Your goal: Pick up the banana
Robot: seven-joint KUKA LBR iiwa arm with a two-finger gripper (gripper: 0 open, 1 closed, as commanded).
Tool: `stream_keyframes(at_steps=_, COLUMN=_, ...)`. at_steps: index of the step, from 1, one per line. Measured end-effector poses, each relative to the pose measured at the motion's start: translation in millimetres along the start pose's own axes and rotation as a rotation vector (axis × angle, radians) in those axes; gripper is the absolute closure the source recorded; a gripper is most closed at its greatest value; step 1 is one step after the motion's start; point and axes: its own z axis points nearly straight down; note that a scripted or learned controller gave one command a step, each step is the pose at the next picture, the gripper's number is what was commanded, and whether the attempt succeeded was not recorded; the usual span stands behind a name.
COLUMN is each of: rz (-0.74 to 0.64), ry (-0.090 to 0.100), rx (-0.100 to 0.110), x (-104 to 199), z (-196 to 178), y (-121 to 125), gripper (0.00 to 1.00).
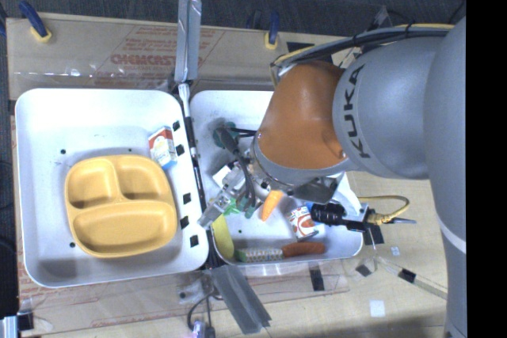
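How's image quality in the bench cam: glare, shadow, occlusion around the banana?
Camera view: even, soft lighting, mild blur overall; no strong glare on the white bins. The arm covers much of the right bin and shadows its floor. The banana is a small yellow sliver at the bin's near left corner, partly in shadow. The gripper is cluttered and blurred; finger state unreadable.

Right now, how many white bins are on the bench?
2. The left bin holds a yellow divided tray and a small carton. The right bin sits beside it, partly covered by the arm, so some contents may be hidden.
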Motion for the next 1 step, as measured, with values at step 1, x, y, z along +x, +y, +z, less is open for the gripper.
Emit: stream_keyframes(at_steps=1, rz=-0.054, ry=-0.002, rx=0.000, x=49.6, z=0.3, y=55.1, gripper=0.00)
